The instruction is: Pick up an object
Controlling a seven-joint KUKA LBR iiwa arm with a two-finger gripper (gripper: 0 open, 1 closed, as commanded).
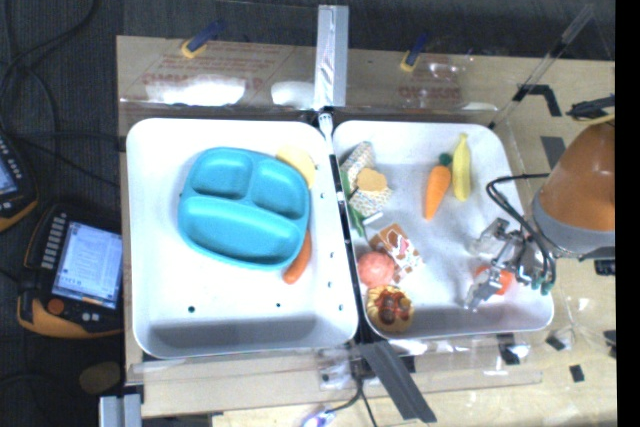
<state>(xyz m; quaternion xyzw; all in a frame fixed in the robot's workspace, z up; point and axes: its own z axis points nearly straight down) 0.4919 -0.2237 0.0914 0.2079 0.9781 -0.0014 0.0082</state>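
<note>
Far across from the gripper (487,287), we see the left bin (160,315) bearing a blue divided tray (245,205). Around the gripper lies the right bin (500,150), the tool sitting low near its near-right corner. We cannot tell how its fingers stand. Beyond the gripper, toward the far wall, we find a carrot (435,190) and, just beside it, a banana (461,167). Left of the gripper lie a pink round fruit (375,267) and a small basket of food (389,308).

Fixed overhead camera, slanted down on both bins (240,340)
</note>
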